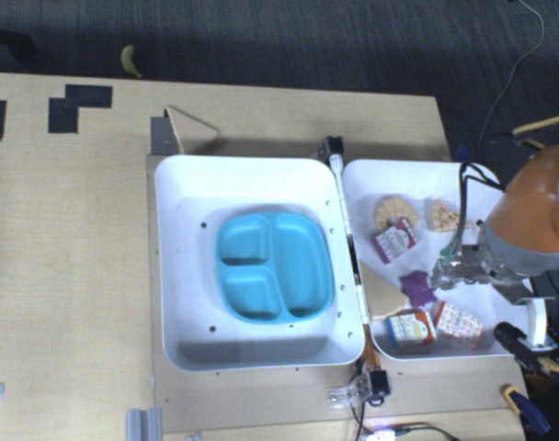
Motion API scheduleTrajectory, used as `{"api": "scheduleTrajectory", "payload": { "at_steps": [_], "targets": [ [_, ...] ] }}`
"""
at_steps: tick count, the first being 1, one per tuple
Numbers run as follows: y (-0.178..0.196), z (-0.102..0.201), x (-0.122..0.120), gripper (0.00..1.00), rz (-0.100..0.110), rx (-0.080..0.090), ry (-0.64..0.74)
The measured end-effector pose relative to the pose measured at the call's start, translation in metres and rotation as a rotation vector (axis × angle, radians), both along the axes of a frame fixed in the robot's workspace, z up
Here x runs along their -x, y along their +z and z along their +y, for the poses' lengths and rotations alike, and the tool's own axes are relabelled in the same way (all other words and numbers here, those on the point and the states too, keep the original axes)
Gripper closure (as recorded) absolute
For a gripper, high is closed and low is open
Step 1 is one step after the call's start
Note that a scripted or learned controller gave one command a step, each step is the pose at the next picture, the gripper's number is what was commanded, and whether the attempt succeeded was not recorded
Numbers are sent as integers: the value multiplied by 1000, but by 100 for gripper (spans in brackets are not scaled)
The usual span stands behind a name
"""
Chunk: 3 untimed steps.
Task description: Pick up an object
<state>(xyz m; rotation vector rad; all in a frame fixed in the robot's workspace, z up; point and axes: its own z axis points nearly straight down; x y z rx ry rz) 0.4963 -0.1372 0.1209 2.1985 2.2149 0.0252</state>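
The right bin [371, 182] holds several small items: a round cracker-like piece [395, 211], a pale square snack [442, 215], a red-and-white packet [395, 241], a purple piece [416, 288], a small carton with blue and orange print [410, 327] and a red-patterned packet [459, 323]. My gripper [448, 274] hangs low over the right side of this bin, just right of the purple piece and above the red-patterned packet. Its fingertips are dark and small against the bin floor. Nothing shows between them.
The left bin [183, 246] holds a blue three-compartment tray [273, 264]. The arm's orange band [534, 214] and grey wrist come in from the right edge. A black clamp [333, 147] sits at the top of the wall between the bins. Cables run along the right side.
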Motion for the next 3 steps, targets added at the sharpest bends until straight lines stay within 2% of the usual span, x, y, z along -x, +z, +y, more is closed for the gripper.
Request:
{"api": "scheduleTrajectory", "payload": {
  "at_steps": [1, 2, 3],
  "targets": [
    [0, 0, 0, 0, 0, 0, 0],
    [11, 1, -2, 100, -4, 0, 3],
    [11, 1, -2, 0, -4, 0, 2]
  ]
}}
